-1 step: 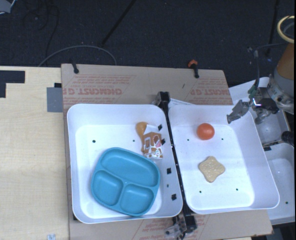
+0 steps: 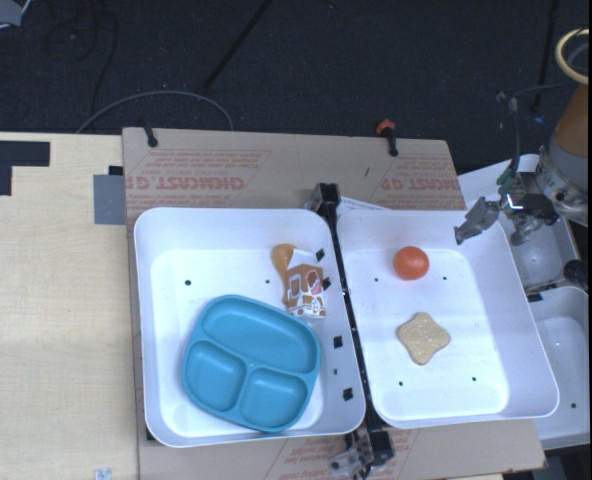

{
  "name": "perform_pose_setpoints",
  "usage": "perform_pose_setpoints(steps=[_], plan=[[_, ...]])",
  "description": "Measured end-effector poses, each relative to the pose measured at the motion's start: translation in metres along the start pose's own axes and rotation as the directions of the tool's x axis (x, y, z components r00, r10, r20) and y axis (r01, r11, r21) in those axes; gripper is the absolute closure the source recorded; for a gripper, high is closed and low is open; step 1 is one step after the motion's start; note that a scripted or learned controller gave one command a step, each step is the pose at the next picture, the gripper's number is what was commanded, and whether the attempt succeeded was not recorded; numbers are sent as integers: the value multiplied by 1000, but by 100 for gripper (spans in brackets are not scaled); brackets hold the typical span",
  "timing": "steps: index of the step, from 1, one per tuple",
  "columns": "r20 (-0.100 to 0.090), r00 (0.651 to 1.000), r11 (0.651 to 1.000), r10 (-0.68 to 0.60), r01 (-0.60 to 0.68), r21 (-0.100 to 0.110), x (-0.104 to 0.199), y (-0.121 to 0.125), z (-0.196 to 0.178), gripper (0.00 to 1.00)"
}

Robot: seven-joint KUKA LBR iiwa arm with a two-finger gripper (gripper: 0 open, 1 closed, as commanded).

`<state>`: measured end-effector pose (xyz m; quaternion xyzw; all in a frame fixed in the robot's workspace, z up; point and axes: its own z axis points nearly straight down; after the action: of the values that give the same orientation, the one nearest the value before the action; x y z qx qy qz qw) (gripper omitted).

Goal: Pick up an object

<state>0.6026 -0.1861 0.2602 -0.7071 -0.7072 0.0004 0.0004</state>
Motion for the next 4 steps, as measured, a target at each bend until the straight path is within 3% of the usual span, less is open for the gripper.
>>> perform_pose_setpoints(steps=[1,3,4], plan=[[-2,1000,1000,0,0,7,0,-9,60,0],[-2,1000,1000,0,0,5,4,-2,173,0],[-1,1000,1000,3,-3,3,3,-2,160,100]])
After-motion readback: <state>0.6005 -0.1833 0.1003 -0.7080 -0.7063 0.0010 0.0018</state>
